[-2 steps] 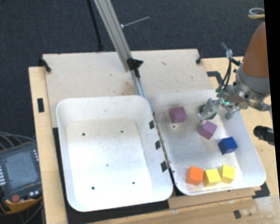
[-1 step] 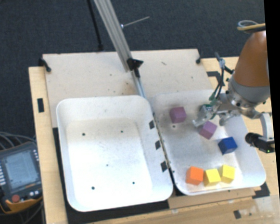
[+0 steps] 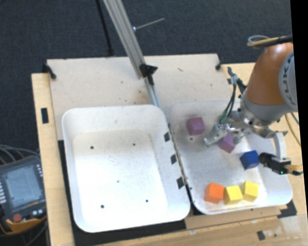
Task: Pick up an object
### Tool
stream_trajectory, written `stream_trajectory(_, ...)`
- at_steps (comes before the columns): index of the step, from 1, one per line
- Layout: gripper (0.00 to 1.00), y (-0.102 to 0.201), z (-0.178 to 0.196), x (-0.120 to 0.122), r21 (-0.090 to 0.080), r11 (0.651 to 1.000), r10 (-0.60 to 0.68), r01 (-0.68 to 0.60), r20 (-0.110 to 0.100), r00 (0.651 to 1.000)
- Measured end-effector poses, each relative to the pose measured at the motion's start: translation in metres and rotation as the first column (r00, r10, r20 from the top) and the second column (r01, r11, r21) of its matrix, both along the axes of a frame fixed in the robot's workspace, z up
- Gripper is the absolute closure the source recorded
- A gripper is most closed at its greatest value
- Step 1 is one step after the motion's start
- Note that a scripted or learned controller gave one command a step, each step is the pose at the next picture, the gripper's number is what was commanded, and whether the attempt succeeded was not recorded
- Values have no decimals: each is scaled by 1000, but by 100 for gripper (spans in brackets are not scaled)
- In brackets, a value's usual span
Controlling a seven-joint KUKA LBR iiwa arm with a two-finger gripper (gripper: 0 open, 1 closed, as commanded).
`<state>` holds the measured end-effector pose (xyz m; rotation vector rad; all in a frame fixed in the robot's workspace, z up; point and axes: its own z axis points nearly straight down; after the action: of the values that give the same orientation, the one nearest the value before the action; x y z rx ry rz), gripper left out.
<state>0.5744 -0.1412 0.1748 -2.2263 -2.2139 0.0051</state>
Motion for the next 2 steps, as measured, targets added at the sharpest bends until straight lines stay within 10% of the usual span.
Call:
stream_trajectory(1,0,-10,-57,-2,-1,1000,3,-3,1,1000)
stream_trajectory(2,100,-11,-44,-1,-1,1000,-3,3,9,1000)
